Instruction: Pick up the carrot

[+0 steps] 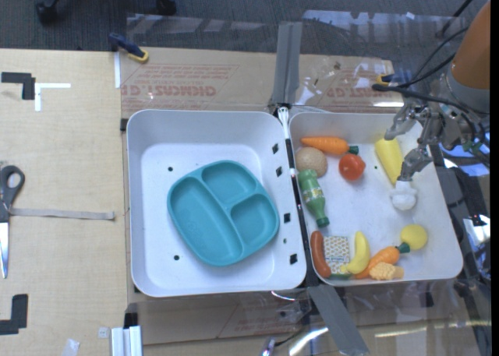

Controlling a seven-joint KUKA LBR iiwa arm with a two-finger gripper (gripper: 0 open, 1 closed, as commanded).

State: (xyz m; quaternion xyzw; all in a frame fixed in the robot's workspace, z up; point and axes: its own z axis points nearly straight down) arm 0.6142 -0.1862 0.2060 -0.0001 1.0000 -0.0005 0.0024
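Pale wooden bench top (62, 191) carries two shallow white bins side by side, the left bin (136, 214) and the right bin (437, 265). At the far end of the right bin lies the orange plastic carrot (324, 144), on its side, its green stub pointing right. Just beside its near edge sits a tan round potato (310, 162), and a red tomato (352, 166) lies just right of that. A green bottle (313, 196) lies below the potato along the bin's left wall. Further right, a yellow pepper (388, 160) stands near the two-finger gripper (412, 144), whose fingers are spread apart with nothing between them, well apart from the carrot. A white lump (403, 199) rests below the gripper. Along the near wall lie a red sausage (317, 252), a yellow banana (359, 252), a second orange carrot-like piece (381, 257) and a yellow lemon (414, 236). A teal divided plate (224, 213) lies in the left bin.
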